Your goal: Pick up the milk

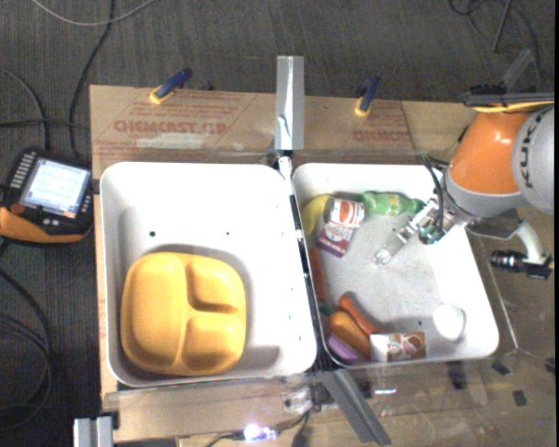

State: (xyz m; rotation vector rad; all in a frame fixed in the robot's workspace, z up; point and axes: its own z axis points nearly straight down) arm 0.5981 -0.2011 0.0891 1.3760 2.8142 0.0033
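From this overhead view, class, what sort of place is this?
Probably a robot lab or test bench. A robot arm reaches over two white bins, cables trail across the floor, and a handheld control screen lies beside them.

I see dark grey carpet (214, 26) beyond the cardboard-covered worktop (186, 124), cables (65, 7) trailing across it, and a lit teach pendant (47, 198) lying at the left.
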